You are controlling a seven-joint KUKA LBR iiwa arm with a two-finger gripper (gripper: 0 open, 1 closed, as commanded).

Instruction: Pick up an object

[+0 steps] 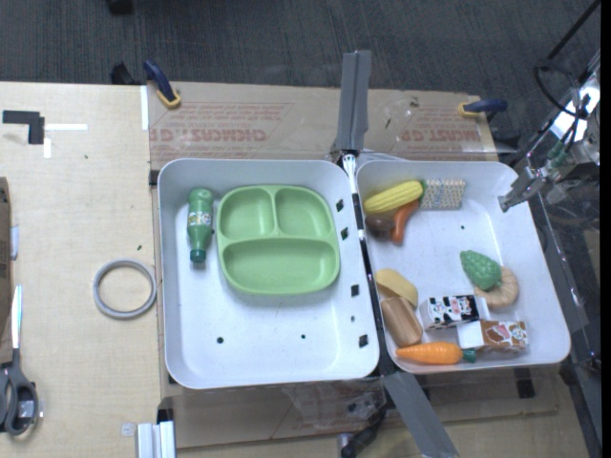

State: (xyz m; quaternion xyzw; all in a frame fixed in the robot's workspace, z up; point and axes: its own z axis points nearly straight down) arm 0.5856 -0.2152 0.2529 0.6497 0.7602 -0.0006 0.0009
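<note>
The left bin point(191, 351) holds a green bottle point(199, 223) beside a divided green plate point(278, 238). The right bin point(535, 246) crowds corn point(392, 197), broccoli point(480, 268) and a carrot point(429, 353). The hand point(523, 191) sits at its right rim, its state impossible to tell; packed items risk a missed grab.

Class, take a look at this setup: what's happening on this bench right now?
A robot arm reaches in from the right, its tool hovering at the upper right rim of the right bin, touching none of the objects. That bin holds toy food: corn, a carrot, a green leafy piece, a small carton. The left bin holds a green divided plate and a green bottle. Nothing is picked up yet.
</note>
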